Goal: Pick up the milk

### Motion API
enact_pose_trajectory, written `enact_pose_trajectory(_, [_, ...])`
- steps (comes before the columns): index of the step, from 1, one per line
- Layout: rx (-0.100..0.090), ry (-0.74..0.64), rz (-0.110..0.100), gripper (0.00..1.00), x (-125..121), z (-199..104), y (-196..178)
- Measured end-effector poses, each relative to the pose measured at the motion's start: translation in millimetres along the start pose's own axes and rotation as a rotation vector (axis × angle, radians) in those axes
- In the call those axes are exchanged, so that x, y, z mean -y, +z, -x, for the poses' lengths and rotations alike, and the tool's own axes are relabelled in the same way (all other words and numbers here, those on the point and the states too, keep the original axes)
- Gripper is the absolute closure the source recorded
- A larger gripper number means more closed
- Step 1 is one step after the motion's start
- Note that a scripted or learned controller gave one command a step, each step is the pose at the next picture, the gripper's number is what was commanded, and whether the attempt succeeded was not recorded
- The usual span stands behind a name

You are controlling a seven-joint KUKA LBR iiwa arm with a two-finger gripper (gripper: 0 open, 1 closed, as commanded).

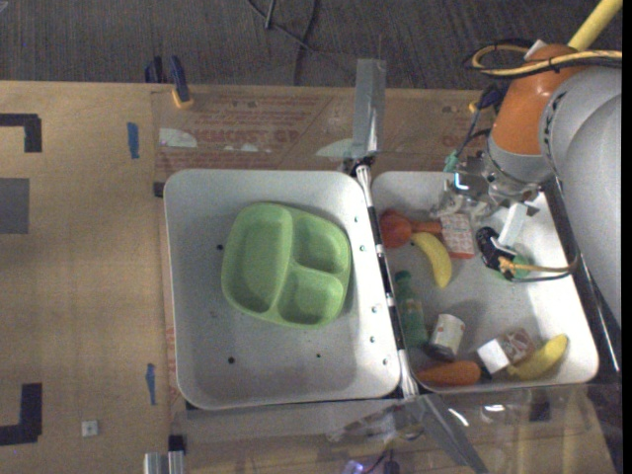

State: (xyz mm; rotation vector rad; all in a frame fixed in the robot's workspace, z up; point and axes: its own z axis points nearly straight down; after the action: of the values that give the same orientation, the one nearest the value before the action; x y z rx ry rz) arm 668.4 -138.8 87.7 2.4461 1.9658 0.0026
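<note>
The milk looks like the small white and red carton in the upper part of the right bin. It lies between a yellow banana and a black cable end. My gripper hangs just above the carton's far edge, below the arm's orange band. The gripper's body hides where it meets the carton, so contact cannot be judged.
The left bin holds a green divided plate. Around the carton in the right bin lie a red-orange fruit, a green bottle, a can, a carrot, a white box and a second banana.
</note>
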Motion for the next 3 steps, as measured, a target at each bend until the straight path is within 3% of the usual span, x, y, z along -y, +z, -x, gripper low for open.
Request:
enact_pose_trajectory(1, [0.001,-0.157,0.000,1.00,-13,62,-100])
enact_pose_trajectory(2, [0.000,0.376,-0.008,1.00,-4,24,-47])
enact_pose_trajectory(3, [0.000,0.453,-0.007,1.00,1,4,-34])
